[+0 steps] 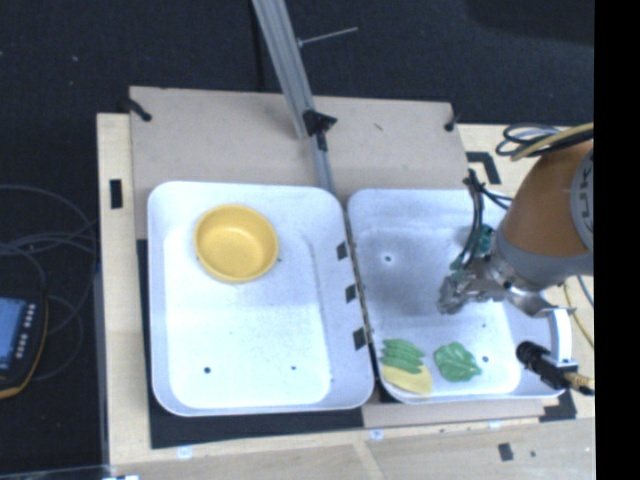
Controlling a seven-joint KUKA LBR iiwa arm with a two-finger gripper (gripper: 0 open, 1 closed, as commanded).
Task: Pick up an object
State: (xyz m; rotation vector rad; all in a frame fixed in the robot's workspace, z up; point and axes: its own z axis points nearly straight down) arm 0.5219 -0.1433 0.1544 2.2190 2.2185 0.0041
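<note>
Green leafy toy (457, 361) lies at right bin's (420, 218) near edge, beside green-yellow piece (405, 366). Probably light, soft, thin; pinch across its middle. Gripper (458, 295) hovers above, nothing held; opening unclear.

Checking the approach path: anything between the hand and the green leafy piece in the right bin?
No. In the camera view, just bare white bin floor separates the hand from the green leafy piece below it.

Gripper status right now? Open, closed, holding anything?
End effector: cannot be told, too blurred. It sits over the right bin, apart from the green items near the front wall.
</note>
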